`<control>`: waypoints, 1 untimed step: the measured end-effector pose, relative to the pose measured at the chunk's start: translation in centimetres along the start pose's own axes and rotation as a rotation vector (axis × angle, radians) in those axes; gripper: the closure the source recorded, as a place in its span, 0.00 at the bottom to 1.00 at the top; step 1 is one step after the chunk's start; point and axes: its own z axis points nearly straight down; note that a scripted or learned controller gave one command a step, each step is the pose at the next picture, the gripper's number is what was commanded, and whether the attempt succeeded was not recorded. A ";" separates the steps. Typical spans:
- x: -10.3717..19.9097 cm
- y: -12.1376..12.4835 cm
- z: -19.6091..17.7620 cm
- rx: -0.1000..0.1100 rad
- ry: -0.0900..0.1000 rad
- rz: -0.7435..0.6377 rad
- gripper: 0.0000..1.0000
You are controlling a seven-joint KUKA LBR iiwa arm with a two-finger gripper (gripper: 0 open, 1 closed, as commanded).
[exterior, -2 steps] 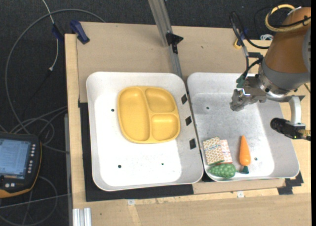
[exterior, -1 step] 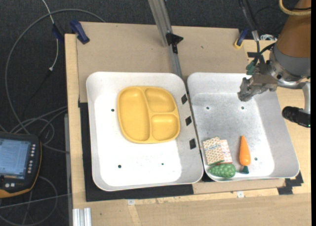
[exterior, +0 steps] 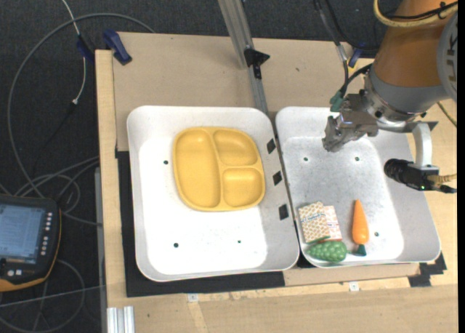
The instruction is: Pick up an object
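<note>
While the gripper hovers, finger state unclear, two white bins on the tan counter hold one yellow tray, carrot, packet, and green vegetable.

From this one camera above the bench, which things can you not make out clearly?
- Pincer under the grey wrist: its fingers look dark and bunched in the camera view, so open or shut is unclear.
- Small square printed packet: the print is too small to read.
- Green bumpy toy vegetable and the small green piece under the orange toy carrot: too small to identify.
</note>
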 end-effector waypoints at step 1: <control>5.8 0.6 0.7 0.002 0.000 0.000 1.00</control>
